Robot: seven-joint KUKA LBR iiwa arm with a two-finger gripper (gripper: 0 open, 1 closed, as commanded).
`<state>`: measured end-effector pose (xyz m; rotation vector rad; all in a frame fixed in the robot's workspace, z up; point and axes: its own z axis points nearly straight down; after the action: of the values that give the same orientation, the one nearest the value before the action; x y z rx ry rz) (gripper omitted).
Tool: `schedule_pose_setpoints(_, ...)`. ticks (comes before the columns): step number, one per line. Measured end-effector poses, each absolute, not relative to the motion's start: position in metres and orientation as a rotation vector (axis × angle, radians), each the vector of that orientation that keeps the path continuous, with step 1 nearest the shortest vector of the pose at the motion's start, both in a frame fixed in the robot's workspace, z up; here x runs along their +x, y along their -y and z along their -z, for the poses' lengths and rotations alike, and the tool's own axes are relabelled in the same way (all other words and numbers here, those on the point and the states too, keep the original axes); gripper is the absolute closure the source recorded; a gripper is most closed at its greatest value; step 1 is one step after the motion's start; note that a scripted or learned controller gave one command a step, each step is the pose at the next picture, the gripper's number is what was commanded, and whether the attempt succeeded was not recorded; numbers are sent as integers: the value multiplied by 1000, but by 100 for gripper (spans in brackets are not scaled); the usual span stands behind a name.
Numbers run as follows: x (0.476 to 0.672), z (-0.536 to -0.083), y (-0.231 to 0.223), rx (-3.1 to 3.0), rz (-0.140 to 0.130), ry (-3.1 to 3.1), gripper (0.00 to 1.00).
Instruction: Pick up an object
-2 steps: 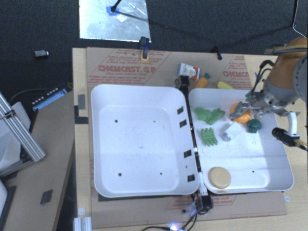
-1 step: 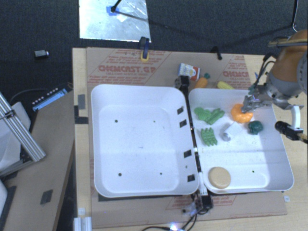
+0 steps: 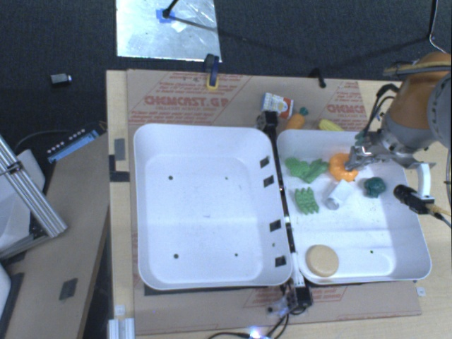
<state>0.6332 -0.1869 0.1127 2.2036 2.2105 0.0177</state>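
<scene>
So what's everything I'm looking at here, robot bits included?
left bin: one, white, left half of bench
right bin: one, white, right half of bench
orange object: one, orange, right bin, upper middle, at the end effector
leafy pieces: one cluster, green, right bin, upper left
ridged piece: one, green, below the leafy pieces
small cylinder: one, pale grey, right bin centre
round lump: one, dark teal, right bin, right side
disc: one, tan, right bin's near corner
arm: one, grey and orange, from right
end effector: one, over the orange object
</scene>
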Motion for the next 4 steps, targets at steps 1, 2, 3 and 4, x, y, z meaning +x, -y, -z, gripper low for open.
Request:
schedule_pose_setpoints(1, 671, -191, 54, 2198, -21, -2236, 100)
schedule_pose_setpoints(2, 535, -253, 28, 2217, -6, -2227, 100)
schedule_pose_setpoints(3, 593, -191, -66, 2209, -3, -2238, 100)
schedule_pose_setpoints(4, 532, -282, -126, 2208, -15, -2234, 100)
